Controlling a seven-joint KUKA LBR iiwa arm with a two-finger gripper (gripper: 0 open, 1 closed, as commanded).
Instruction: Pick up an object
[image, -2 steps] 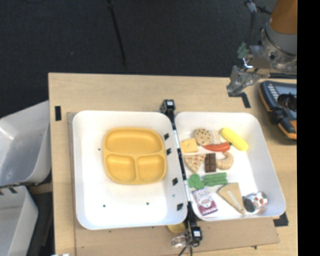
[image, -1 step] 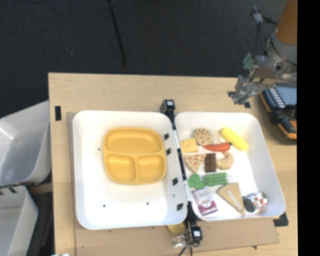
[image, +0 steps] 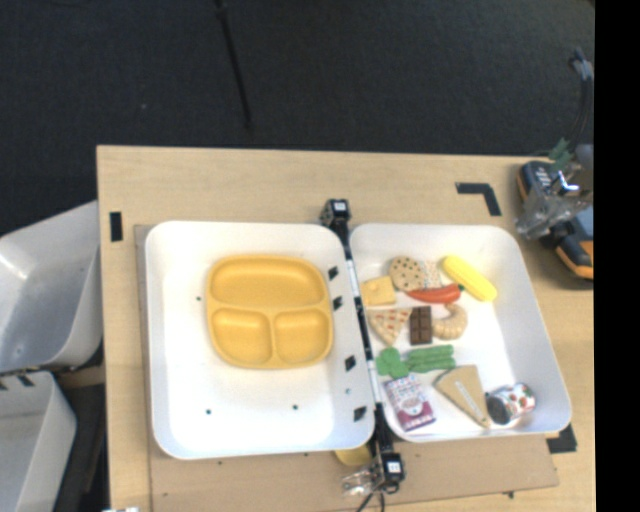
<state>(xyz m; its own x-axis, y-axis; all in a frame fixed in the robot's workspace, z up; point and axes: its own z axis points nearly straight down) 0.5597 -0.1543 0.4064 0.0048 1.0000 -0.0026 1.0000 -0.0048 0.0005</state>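
a wooden counter (image: 250, 185) carries two shallow white bins side by side, seen from above at a slant. the left bin (image: 175, 400) holds a yellow divided plate (image: 270, 310) with three compartments, lying flat near the bin's middle. the right bin (image: 525, 330) holds a cluster of toy foods gathered toward its left and centre: a speckled cookie (image: 406, 272) beside a yellow corn cob (image: 470, 278), a red chilli pepper (image: 435, 294) just below them, a pale cheese square (image: 378, 291) against the bin's left wall, a pizza slice (image: 390, 324) next to a brown chocolate bar (image: 421, 324) and a tan croissant-like pastry (image: 451, 321). below these lie a green leafy vegetable (image: 415, 359), a purple-and-white packet (image: 410, 402), a tan wedge (image: 462, 391) and a dark rounded object with white and red markings (image: 509, 404) near the bin's lower right corner. the arm's end (image: 558, 205) sits at the right edge of the view, over the counter and outside the right bin, well apart from every toy; whether its jaws are spread or pressed together cannot be told.
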